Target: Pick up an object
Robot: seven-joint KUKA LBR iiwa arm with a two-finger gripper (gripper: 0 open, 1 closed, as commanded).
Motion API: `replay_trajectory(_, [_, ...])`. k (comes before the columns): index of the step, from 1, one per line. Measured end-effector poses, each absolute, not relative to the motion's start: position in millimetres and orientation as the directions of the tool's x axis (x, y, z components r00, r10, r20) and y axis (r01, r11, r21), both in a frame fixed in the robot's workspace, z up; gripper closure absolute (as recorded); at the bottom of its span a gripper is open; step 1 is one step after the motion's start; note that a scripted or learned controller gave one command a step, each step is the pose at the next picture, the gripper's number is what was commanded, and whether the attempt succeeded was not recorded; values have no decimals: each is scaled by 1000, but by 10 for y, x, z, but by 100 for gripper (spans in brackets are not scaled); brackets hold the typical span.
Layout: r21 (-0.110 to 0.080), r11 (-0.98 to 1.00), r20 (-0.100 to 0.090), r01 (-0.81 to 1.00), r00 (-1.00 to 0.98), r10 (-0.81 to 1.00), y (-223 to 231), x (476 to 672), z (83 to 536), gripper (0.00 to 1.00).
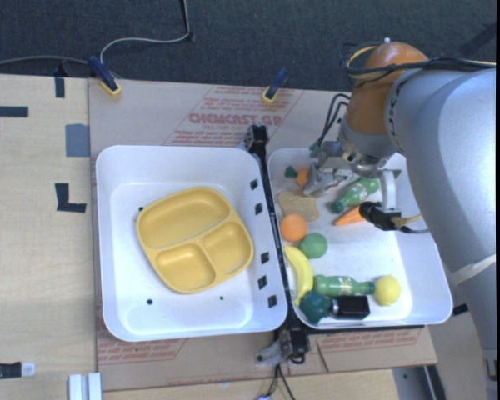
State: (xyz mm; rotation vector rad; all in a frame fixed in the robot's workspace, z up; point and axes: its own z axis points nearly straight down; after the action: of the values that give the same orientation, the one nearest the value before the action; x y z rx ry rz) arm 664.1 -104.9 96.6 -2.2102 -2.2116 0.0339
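The yellow tray (196, 238) lay in the left bin (117, 223). In the right bin (417, 265), I hovered my gripper (327, 176) over the tan slice (297, 206), near the divider. I judged it the reaching step; descent needed care. Whether my fingers were apart, I could not tell. Toys crowded the front edge.

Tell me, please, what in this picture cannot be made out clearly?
- The gripper: its tip is a small grey jumble over the right bin; whether it holds anything cannot be told.
- The green bottle: partly covered by the wrist.
- The dark object by the yellow ball: too small to identify.
- The arm: cut off by the right edge.
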Motion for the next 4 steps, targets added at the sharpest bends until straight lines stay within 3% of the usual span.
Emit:
replay_trajectory(1, [-23, 0, -6, 1000, -1, 1000, -1048, 6648, 971, 0])
replay_trajectory(4, [-17, 1, -6, 1000, -1, 1000, -1026, 6653, 858, 0])
